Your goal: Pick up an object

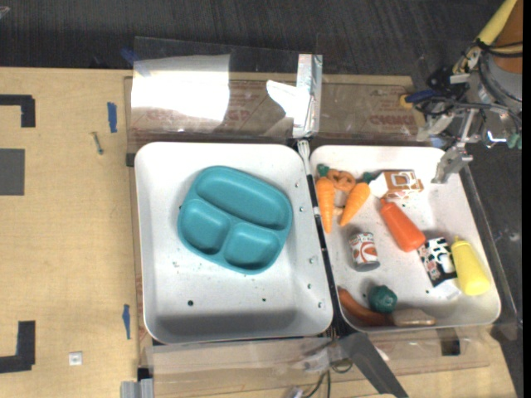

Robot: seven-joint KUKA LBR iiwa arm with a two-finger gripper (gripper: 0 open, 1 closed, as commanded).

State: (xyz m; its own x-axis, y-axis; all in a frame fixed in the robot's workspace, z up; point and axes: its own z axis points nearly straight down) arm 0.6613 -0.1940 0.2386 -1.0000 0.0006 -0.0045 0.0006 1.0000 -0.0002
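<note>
White right bin (485, 222) holds carrots (340, 199), an orange bottle (401, 226), a yellow bottle (470, 267) and a can (363, 249). The gripper (452, 162) hovers at its far right corner, grip state unclear. Best target: the well-separated yellow bottle, approached straight down.

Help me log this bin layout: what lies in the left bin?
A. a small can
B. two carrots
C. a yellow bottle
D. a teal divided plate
D: the teal divided plate lies alone in the left bin, while the carrots, yellow bottle and small can are all in the right bin.
</note>
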